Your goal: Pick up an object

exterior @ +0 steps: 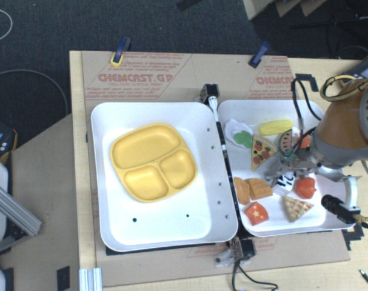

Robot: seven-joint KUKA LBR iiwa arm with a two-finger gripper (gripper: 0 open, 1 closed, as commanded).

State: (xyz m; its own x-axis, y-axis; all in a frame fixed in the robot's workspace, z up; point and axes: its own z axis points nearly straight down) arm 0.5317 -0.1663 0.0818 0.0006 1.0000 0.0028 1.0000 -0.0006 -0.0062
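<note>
**Arm low over the toy food, grip unreadable**

While the gripper [287,173] sits low in the right bin [232,111], among the toy food, its tip is lost in a tangle of dark and white parts, so I cannot tell how it is set or whether anything is caught there.

Clockwise around that tip: a yellow corn cob [274,127] at twelve o'clock, a watermelon slice [285,141] just under the cob, a red tomato [305,188] at four, a pizza wedge [297,208] at five, a red strawberry-like piece [256,212] at seven, brown bread slices [252,190] at eight, a second pizza slice [262,151] at ten, and a green leafy piece [243,139] on a white scrap at eleven. Any of them would serve as the object to pick up.

My judgement is that these are light, hard plastic toys: stiff, not fragile, likely slick. The round tomato may squirt out unless pinched across its middle; the flat wedges and bread lie low and want a hold across their narrow edges. The cob, taken across its short width, looks the safest.

The grey arm [344,132] and its cables cover the bin's three o'clock side, so whatever lies beneath is hidden. The left bin [105,162] carries a yellow divided plate [152,161], well apart from the arm.
</note>
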